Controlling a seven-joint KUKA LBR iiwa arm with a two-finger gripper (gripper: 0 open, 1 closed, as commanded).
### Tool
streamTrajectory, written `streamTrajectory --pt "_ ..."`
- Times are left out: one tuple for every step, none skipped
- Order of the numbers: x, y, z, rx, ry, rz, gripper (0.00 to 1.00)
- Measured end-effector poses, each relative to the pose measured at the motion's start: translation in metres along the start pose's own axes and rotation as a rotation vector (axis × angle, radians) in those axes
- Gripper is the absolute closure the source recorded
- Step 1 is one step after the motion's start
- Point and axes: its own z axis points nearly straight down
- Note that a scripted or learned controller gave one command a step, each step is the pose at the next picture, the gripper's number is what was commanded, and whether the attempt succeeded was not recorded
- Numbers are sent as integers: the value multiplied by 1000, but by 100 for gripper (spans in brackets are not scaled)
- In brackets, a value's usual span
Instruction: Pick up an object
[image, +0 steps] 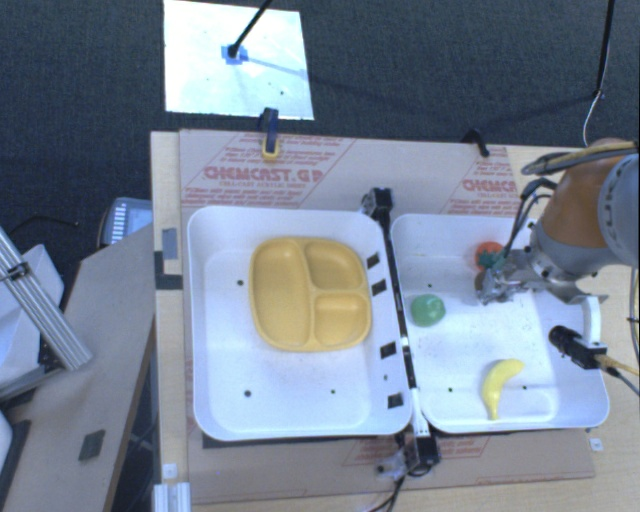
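While our gripper (490, 290) hangs low over the far part of the right bin (575, 420), we cannot tell how it is set. An orange-red object (487, 251) sits just beside it on the far side, partly hidden. To the left lies a green ball (428, 309) — to the near side, well apart, a yellow banana (498, 385). We should centre squarely over one object before descending — probably the nearest. In the left bin (220, 400) rests a yellow divided plate (308, 293).

Yellow divided plate (308, 294) — left bin (215, 380)
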Motion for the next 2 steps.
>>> streamTrajectory --pt "4 -5 -60 -2 0 -2 100" --pt "4 -5 -125 -5 -1 -4 100"
